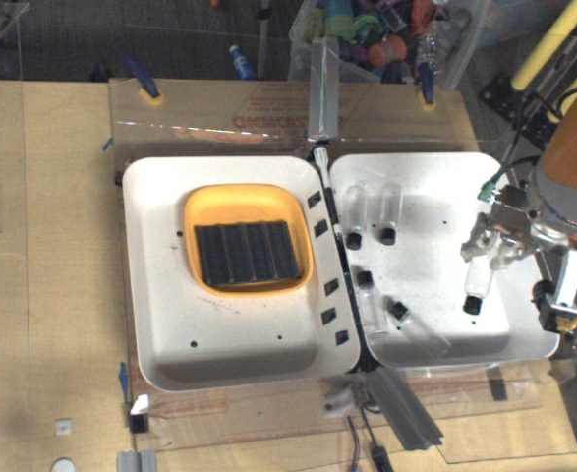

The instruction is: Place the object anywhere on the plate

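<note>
A yellow-orange plate (198,209) sits in the left white bin (155,332), and a black ridged rectangular object (247,253) lies flat on its middle. My gripper (491,251) hangs over the right part of the right white bin (435,180), far from the plate. Just below it a clear vial with a black cap (476,288) stands tilted; I cannot make out whether it is held. Several more clear, black-capped vials (387,214) lie along the right bin's left side.
The raised rims where the bins meet (339,293) carry black tabs. A clear tub of coloured toys (386,13) stands behind the bench. Blue clamps (148,88) hold the back edge. A yellow pole (561,26) slants at the top right.
</note>
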Robot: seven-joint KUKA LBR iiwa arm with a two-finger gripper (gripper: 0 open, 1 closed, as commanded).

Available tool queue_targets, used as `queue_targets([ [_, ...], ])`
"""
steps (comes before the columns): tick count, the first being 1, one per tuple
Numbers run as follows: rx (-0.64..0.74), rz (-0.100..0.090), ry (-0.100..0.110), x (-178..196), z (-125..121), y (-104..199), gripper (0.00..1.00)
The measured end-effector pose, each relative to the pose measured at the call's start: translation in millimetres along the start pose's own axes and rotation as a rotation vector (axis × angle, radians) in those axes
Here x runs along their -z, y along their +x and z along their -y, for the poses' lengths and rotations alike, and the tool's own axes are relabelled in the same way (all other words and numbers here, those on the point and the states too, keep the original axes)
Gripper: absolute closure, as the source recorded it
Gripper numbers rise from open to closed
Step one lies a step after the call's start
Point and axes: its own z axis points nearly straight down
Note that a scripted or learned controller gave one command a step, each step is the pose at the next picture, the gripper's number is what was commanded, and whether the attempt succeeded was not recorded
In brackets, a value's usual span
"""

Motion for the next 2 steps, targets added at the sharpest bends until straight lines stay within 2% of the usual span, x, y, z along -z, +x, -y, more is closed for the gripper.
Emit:
queue_targets([
  [1,0.147,0.002,-0.002,-18,-48,26,1.00],
  [2,0.354,0.003,-0.003,-31,-83,61,1.00],
])
